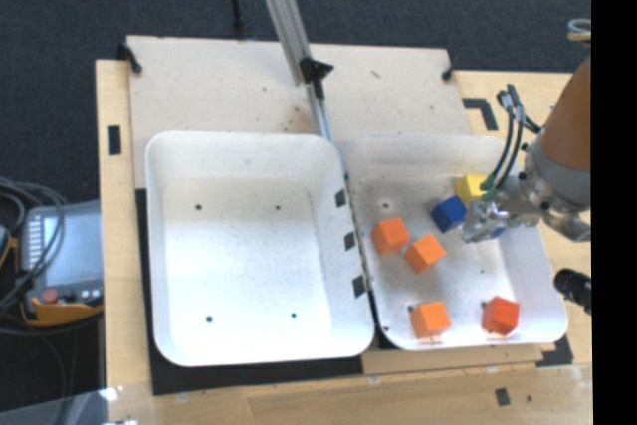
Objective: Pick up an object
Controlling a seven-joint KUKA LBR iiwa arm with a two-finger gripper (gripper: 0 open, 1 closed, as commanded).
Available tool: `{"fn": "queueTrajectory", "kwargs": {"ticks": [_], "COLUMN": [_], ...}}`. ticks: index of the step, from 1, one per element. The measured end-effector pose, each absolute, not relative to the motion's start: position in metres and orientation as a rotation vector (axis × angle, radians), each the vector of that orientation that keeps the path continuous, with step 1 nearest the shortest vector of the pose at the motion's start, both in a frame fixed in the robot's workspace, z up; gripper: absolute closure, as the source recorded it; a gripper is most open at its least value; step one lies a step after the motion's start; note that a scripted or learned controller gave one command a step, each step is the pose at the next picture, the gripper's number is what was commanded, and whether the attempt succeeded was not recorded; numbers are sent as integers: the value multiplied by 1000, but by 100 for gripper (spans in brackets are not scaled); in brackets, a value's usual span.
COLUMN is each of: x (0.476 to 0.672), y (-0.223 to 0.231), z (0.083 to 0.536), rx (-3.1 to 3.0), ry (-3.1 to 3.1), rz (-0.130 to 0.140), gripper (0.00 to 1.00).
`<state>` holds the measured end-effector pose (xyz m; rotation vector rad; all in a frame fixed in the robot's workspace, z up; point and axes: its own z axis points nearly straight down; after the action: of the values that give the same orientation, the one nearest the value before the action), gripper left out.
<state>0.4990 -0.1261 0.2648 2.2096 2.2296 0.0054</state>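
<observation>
The right bin (pixel 398 333) holds several small blocks: a blue cube (pixel 449 212), a yellow block (pixel 470 186) just behind it, orange cubes at the middle left (pixel 390 234), the middle (pixel 426 252) and the front (pixel 431 318), and a red-orange cube (pixel 501 315) at the front right. My gripper (pixel 485 219) hangs over the right side of this bin, just right of the blue cube and below the yellow block. Nothing shows between its tips.
The left bin (pixel 159 214) stands beside the right one, their walls meeting at a divider with black clips (pixel 350 239). A slanted aluminium rail (pixel 284 5) rises behind the bins. A control pendant (pixel 60 259) with cables lies off the bench at the left.
</observation>
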Motion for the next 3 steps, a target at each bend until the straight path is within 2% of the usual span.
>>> {"fn": "queueTrajectory", "kwargs": {"ticks": [3], "x": [510], "y": [22], "z": [231], "rx": [2216], "ry": [2230], "rz": [-2], "gripper": [100]}}
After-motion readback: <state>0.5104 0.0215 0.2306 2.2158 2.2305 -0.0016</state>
